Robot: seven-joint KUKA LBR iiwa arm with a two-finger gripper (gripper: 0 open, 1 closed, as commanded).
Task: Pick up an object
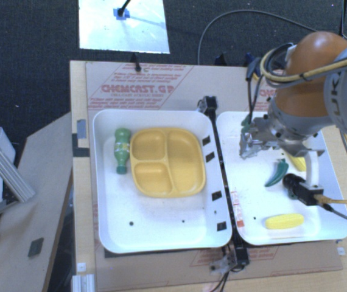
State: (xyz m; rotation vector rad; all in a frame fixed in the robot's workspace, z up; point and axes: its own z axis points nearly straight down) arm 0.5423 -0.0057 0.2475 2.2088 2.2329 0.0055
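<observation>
Two white bins side by side, camera view.

Left bin [100, 224]: a green bottle [122, 151] lies against a yellow divided plate [167, 162].

Right bin [335, 230]: a green curved toy [276, 173] sits mid-floor. A yellow oblong toy [285, 222] is near the front wall. A second yellow piece [297, 162] is partly hidden under the arm.

Gripper [248, 149]: low over bare floor near the divider, with nothing seen in it. Whether it is clenched or released cannot be told.

Likeliest pick: the green curved toy, just beside the gripper, on the side away from the divider.

Risks, as judged:
- A grasp made where the gripper now stands would probably catch nothing.
- The green toy is slim and curved, so it may slip or be pushed aside.
- The second yellow piece lies close by and could be nudged or pinched along with it.

Writing: "CHEMCAST GP" in red on the protective sheet [137, 89] under the bins. The smaller red lines below it are unreadable.
</observation>
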